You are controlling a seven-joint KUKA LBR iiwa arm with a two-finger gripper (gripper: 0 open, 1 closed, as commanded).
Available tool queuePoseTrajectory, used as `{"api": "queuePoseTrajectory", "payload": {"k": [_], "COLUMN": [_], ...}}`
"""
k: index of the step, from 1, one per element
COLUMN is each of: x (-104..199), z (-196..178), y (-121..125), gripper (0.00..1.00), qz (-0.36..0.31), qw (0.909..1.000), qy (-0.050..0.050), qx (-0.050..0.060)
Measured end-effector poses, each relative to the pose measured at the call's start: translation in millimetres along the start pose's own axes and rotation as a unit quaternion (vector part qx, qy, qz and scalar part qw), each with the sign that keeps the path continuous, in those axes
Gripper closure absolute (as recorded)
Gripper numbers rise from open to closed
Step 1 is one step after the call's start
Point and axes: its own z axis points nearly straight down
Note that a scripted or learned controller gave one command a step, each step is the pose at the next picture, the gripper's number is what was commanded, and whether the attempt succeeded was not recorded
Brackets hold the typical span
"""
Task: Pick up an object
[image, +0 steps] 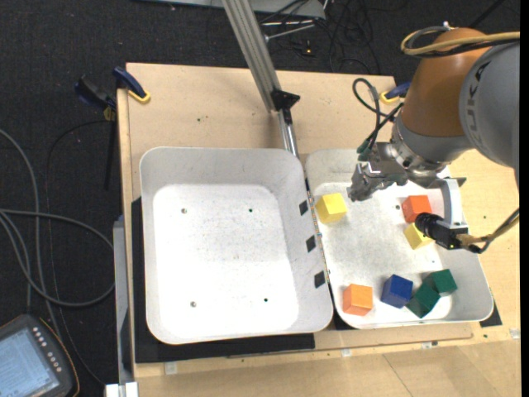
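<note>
Pale wooden bench (207, 98) carries two shallow white plastic bins; left bin (157, 222) holds nothing to pick, right bin (475, 300) holds every block. Grey arm with orange band (450, 81) reaches in from the right, its pincer (364, 184) low over the far-left part of the right bin; whether it is open or closed, cannot tell. Nearest candidate: small yellow cube (331, 208), just left and nearer, standing apart. Judgement: shift over it, centre, descend straight. Other blocks crowd the near-right corner, a poorer choice.
</note>
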Motion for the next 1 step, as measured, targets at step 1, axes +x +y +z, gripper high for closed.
{"api": "queuePoseTrajectory", "payload": {"k": [1], "x": [55.6], "z": [-8.1], "y": [18.6], "gripper": [1.00], "qz": [0.000], "qw": [1.0000], "qy": [0.000], "qx": [0.000]}}
